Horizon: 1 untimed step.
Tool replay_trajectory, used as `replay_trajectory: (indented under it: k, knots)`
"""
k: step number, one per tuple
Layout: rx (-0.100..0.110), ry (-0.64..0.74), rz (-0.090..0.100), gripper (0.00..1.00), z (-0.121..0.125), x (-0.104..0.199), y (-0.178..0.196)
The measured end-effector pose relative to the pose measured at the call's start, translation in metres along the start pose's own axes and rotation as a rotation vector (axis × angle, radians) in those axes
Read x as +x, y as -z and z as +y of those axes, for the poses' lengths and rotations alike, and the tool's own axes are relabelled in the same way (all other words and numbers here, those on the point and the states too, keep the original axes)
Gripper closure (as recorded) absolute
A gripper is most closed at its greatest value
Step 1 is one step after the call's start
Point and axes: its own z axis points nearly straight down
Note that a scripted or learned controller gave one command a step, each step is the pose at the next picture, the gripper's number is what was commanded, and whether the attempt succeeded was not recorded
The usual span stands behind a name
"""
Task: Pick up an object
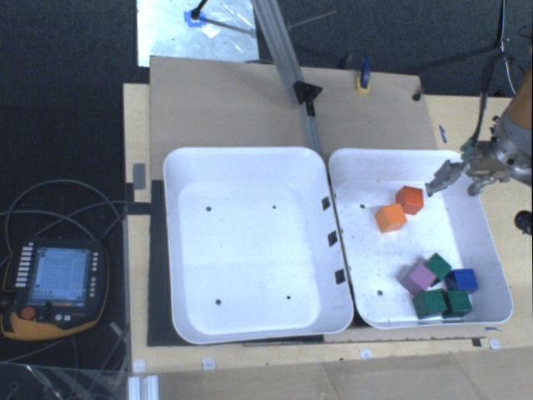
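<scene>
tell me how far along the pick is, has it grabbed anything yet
Nothing looks picked yet. All the blocks lie in the right bin: a red-orange block and an orange block near its middle, with purple, green and blue blocks clustered at the near corner. In hand: the tool sits at the bin's far right rim, beside the red-orange block, with nothing visibly in it. Left: closing on a block and lifting it.

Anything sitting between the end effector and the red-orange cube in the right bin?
Nothing visible. The end effector hangs at the right bin's upper right, with bare white floor between it and the red-orange cube. The orange cube lies on the cube's far side.
</scene>
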Motion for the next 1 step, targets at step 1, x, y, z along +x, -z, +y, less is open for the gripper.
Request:
replay_trajectory:
  k: [1]
  knots:
    - [0.0,0.0,0.0,0.0,0.0,0.0,0.0001]
